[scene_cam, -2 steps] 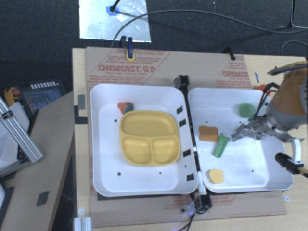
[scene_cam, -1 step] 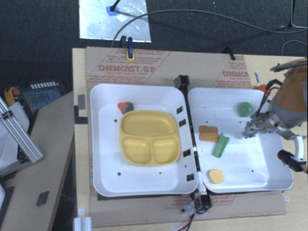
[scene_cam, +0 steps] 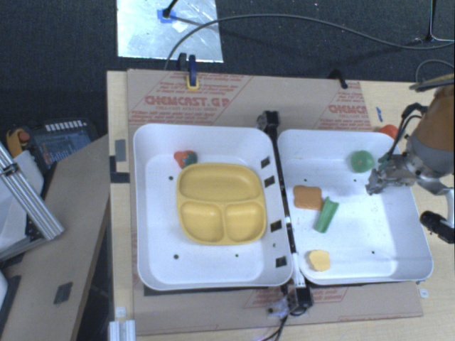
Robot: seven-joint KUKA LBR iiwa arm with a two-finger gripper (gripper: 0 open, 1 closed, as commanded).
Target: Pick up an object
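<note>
Right now we are looking down on the table [scene_cam: 119,212] where two shallow white bins are sitting side by side. Our hand [scene_cam: 375,184] is hanging over the right bin [scene_cam: 398,261], near its right wall, and we are seeing nothing between its tips; whether it is spread or closed we cannot tell, since it is showing as a small dark blur. A round green object [scene_cam: 362,161], perhaps a ball, is lying just to the hand's left, near but apart from it. Toward the middle of that bin an orange block [scene_cam: 308,197] is resting with a green cylinder [scene_cam: 325,215] leaning just beside it, the two seeming to touch. A small yellow piece [scene_cam: 319,261] is lying near the bin's front left corner. In the left bin [scene_cam: 153,261] a yellow divided tray [scene_cam: 221,202] is taking up the center, and a small red and green item [scene_cam: 185,159] is sitting just beyond the tray's far left corner.
</note>
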